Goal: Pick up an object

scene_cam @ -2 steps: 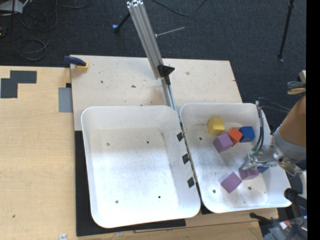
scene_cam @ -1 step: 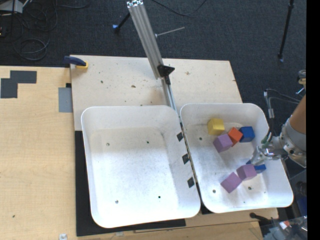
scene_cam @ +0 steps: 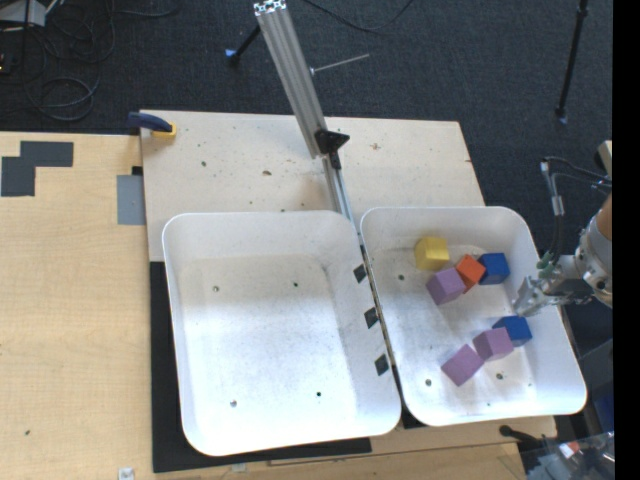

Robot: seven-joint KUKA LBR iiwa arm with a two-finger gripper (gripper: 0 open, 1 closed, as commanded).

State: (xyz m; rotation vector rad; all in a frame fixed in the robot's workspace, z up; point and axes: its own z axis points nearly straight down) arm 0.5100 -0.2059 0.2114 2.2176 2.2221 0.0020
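We see the end effector [scene_cam: 532, 296] at the right bin's [scene_cam: 520, 403] right wall, low over the blocks; we can't tell how far open it is, and nothing visibly sits in it

Nearest candidate: blue cube [scene_cam: 513, 329] just below the tip, touching a purple cube [scene_cam: 493, 343], with another purple cube [scene_cam: 462, 364] next down-left. Those three run in a diagonal line, lower-left to upper-right

Risks as we judge them:
- blue and purple touch, so a close could catch both or squeeze one out
- bin wall is close, so it may block the descent
- upper cluster (yellow cube [scene_cam: 432, 252], purple block [scene_cam: 446, 286], orange cube [scene_cam: 471, 269], second blue cube [scene_cam: 493, 267]) is packed too

Blue cube has no real long axis; faces sit rotated to the bin edges, so align to its faces
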